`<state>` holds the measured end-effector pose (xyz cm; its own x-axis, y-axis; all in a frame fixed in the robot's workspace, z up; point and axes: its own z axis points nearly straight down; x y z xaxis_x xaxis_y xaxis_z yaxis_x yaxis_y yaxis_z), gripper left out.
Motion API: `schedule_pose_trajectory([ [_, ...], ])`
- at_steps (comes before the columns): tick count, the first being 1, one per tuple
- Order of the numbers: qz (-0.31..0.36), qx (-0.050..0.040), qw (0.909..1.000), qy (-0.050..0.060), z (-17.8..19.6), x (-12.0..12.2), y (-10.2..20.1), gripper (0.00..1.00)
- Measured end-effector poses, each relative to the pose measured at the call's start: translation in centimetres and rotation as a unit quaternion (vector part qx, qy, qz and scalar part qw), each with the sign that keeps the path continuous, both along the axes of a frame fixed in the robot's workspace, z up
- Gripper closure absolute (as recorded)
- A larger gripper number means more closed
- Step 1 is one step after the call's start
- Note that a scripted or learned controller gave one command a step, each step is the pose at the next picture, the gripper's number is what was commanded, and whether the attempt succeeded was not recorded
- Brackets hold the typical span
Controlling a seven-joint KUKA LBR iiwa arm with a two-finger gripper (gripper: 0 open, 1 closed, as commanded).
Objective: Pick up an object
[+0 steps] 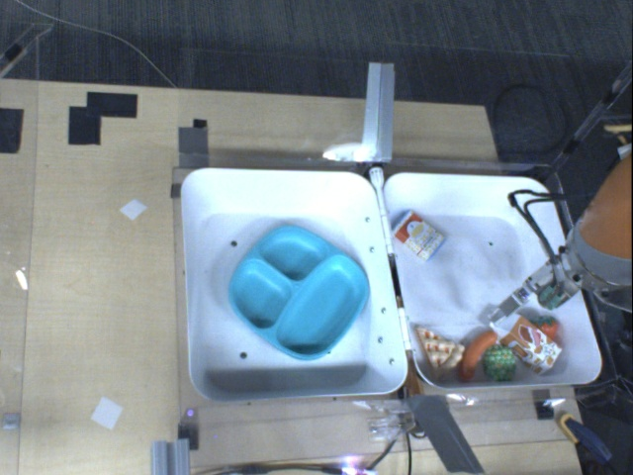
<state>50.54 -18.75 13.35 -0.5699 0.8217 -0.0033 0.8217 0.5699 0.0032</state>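
My gripper (499, 311) hangs low over the right bin (465, 201), near its front right part. Just below its tip lies a cluster of toy food: an orange carrot (477, 350), a green broccoli piece (499, 363), a pizza slice (438, 345) and an orange and white box (535, 344). The gripper tip is just above the carrot and left of the box. I see nothing held in it. A small white and orange carton (418, 236) lies apart at the bin's back left.
The left bin (208, 206) holds a blue divided plate (299, 290). A metal post (379, 112) stands behind the wall between the bins. A black cable (534, 216) loops over the right bin's back right corner, near the arm (605, 231).
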Motion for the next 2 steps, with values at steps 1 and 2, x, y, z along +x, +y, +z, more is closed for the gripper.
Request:
schedule_pose_trajectory([
  [1, -0.101, 0.0005, 0.9949, 0.000, 1.2, -1.7, 1.5, 0.00],
  [2, 0.000, -0.0004, 1.0000, -0.001, 5.9, 6.7, -0.3, 0.00],
])
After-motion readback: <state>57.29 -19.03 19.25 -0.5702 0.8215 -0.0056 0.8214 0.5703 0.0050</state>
